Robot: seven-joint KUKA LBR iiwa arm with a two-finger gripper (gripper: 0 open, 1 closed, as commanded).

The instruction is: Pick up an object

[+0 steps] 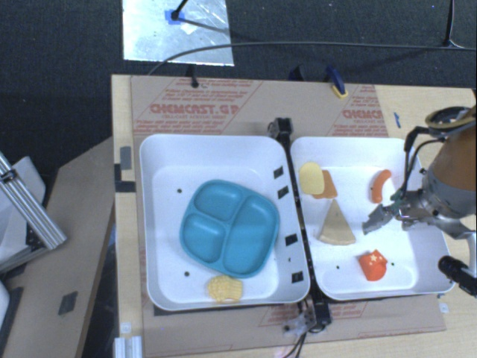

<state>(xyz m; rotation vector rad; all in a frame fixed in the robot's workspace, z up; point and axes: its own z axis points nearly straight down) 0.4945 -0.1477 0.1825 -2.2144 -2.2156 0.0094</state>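
In the right bin (350,293), near its right edge, the gripper (375,222) hangs just beside a tan wedge (337,226); nothing is between its fingers, how far apart they stand I cannot tell. Yellow piece (311,176) on an orange slice (326,189) near the back left corner. Orange sausage (379,185) toward the back; red piece (373,265) toward the front. Left bin (160,200): blue divided plate (229,227) at centre, corn cob (224,289) by the front edge.

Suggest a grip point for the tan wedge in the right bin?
Judging by its pose, take the tan wedge across its narrow upper tip, coming straight down. It lies flat with its tip toward the yellow piece, and the pincer sits just right of it.
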